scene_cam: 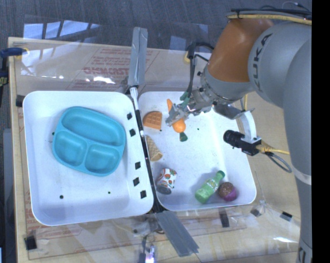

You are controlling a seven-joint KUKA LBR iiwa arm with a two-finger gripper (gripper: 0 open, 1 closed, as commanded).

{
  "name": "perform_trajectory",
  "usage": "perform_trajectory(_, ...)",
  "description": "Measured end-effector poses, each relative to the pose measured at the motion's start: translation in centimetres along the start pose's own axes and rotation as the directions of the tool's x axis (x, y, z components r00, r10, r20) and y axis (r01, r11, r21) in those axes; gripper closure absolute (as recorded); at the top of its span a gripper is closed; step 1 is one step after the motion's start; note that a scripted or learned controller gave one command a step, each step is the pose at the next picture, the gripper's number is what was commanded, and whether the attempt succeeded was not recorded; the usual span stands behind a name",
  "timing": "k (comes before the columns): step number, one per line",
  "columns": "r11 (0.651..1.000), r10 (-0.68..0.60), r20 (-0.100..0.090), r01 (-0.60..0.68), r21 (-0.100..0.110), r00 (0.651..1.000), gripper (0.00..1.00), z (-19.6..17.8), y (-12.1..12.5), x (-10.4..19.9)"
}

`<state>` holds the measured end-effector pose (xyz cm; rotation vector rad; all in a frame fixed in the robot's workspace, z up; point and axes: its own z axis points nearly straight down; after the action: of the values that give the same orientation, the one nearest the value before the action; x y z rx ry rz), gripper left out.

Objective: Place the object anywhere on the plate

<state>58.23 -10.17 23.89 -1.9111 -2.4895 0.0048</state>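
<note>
The green bottle (209,185) and round maroon fruit (227,190) lie nearest in the right bin (208,147). Farther back, the gripper (178,114) hangs over a small orange carrot (179,126), which sits just below its tips. Whether it is actually pinched I cannot tell, and the blue plate (90,140) lies well off to the left in the other bin.

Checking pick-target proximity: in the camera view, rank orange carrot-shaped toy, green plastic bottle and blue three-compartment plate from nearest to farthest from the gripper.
1. Orange carrot-shaped toy: right beneath the gripper, upper part of the right bin.
2. Green plastic bottle: lying near the right bin's lower edge, beside a dark red ball.
3. Blue three-compartment plate: farthest, in the left bin.
</note>
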Motion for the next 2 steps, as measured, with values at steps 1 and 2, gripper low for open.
perform_trajectory(1,0.973,-0.231,-0.002,0.231,0.003,0.973,1.00,3.8,2.4,5.1)
perform_trajectory(2,0.968,-0.252,0.001,0.252,0.002,0.968,1.00,5.1,7.1,11.0)
